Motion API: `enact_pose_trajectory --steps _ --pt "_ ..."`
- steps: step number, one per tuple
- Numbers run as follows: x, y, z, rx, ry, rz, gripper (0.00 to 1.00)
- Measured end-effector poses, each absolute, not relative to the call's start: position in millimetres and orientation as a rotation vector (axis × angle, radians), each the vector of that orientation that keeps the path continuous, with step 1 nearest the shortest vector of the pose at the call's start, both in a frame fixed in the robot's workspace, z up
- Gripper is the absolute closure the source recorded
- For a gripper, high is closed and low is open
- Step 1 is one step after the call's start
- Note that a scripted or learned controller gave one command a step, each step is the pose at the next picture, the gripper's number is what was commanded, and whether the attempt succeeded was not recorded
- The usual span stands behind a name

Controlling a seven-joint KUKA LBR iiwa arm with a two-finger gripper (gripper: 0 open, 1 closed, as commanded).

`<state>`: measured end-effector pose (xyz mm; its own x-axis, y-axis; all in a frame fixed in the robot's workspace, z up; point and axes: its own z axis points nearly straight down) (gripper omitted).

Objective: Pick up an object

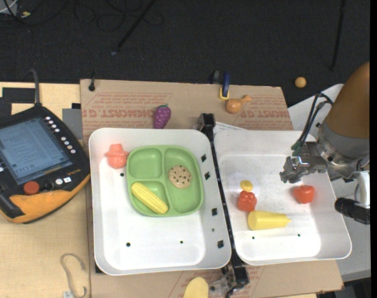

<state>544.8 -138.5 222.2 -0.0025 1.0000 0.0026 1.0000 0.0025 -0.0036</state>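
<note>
In the right bin lie a red tomato-like toy, a red pepper-like toy, a small yellow piece and a yellow cone. My gripper hangs over the right bin's right half, just left of and above the red tomato toy, with nothing seen between its fingers. The left bin holds a green divided plate with a corn cob and a cookie, and a pink toy beside it.
A purple grape toy and an orange pear-like toy sit on the cardboard behind the bins. A tablet pendant lies at the left. A yellow toy rests below the bins. A small orange ball sits far back right.
</note>
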Motion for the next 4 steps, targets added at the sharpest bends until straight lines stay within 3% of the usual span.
enact_pose_trajectory --steps 1,3,4 --pt "549.5 -85 232 -2.215 -2.224 -0.002 1.00" --pt "530.4 27 224 -2.214 -2.222 0.002 1.00" --pt "539.6 29 227 -2.221 -2.219 0.002 1.00"
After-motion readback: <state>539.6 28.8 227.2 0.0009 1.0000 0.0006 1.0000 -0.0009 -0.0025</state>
